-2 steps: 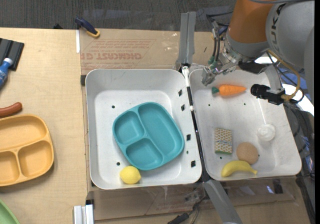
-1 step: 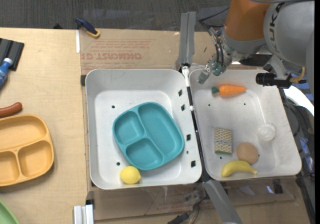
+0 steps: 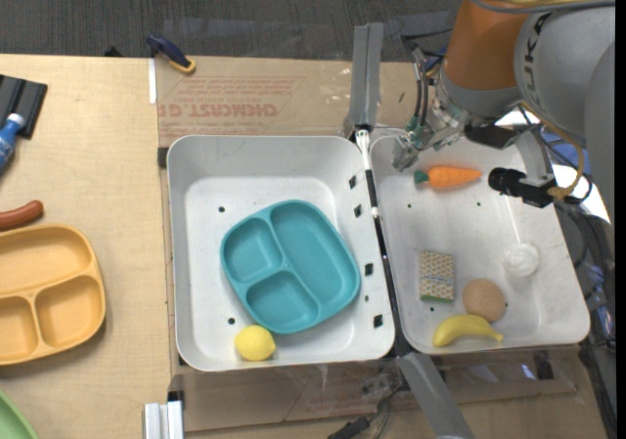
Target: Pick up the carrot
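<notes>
Carrot (image 3: 452, 177), smooth tapered orange cone, lies beside gripper (image 3: 409, 152).

The carrot (image 3: 454, 177) is a short, stubby orange piece with a small green tip at its left end, looking like a toy. It lies on its side, lengthwise left to right, on the floor of the right bin (image 3: 548, 261), close to that bin's far edge and nearer its far left corner, well apart from the bin's near edge.
</notes>
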Controlling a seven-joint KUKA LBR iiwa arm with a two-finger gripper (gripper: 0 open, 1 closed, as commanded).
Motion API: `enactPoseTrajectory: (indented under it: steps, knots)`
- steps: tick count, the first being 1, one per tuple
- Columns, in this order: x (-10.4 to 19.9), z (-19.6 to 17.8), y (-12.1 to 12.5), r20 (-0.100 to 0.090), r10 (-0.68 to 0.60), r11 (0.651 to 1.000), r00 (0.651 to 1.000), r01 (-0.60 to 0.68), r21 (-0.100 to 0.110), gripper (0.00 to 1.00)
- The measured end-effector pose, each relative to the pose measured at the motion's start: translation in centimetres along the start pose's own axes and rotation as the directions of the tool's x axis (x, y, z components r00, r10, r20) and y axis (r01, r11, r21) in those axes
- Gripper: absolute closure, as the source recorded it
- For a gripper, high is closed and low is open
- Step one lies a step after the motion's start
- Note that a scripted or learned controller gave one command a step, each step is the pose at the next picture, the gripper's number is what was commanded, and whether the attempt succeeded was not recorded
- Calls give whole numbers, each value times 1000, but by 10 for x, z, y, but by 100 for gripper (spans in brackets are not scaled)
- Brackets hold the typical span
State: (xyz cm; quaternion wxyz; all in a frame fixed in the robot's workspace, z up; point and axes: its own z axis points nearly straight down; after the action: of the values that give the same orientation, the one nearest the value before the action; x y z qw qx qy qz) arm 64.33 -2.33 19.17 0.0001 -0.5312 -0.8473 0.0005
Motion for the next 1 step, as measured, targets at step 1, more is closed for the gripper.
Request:
enactPoseTrajectory:
  steps: [1]
  knots:
    - [-5, -1, 15, 3, -357, 934, 934, 357, -2, 100]
